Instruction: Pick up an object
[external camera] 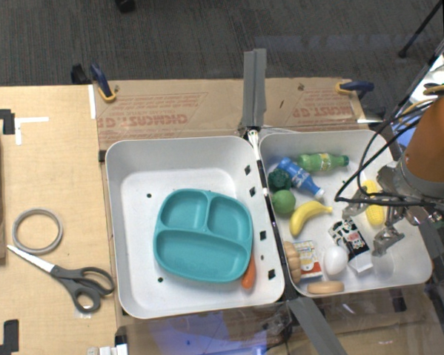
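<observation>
White bins sit side by side on the desk [49,145]. The left bin [125,171] has a teal plate [203,237] lying flat in the middle, and an orange carrot [248,274] tucked at its lower edge. The right bin [416,270] is full of little things to pick: a yellow banana [307,214], a green lime [283,201], a blue bottle [300,178], a green bottle [321,161], a white egg [335,261] and a small carton [305,256].

The claw [388,238] hangs low over the right side of that bin, close to a black and white packet [350,237] and a piece of corn [374,209]. I cannot tell how wide it is open, or if it has anything.

Things are packed close there, and the bin wall is near, so room is tight. The left bin has more open floor.
</observation>
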`<state>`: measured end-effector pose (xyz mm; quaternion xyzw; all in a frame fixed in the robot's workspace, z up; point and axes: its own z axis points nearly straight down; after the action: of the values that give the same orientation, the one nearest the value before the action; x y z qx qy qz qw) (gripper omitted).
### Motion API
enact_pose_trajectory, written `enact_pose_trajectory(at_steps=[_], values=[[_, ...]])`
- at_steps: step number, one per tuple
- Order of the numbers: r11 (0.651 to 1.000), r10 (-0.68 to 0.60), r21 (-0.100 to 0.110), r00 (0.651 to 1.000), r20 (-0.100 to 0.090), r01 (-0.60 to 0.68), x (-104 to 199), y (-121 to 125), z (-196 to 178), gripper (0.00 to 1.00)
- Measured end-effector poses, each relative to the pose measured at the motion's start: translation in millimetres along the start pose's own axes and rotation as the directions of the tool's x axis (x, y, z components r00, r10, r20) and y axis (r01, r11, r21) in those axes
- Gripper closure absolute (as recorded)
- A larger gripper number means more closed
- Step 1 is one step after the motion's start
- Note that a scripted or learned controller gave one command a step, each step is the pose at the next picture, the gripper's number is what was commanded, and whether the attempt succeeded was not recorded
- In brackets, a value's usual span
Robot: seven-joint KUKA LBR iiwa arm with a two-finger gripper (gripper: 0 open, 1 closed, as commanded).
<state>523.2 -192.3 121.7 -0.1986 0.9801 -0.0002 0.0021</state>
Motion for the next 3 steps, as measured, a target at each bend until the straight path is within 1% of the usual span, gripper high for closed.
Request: enact_pose_trajectory(at_steps=[1,2,3], values=[[0.995,0.099,0.018,0.995,0.018,-0.099,15,36,18,0.0],[0.972,0.235,0.008,0.972,0.02,-0.235,-71,52,18,0.0],[0.925,0.38,0.008,0.925,0.024,-0.381,-59,76,18,0.0]])
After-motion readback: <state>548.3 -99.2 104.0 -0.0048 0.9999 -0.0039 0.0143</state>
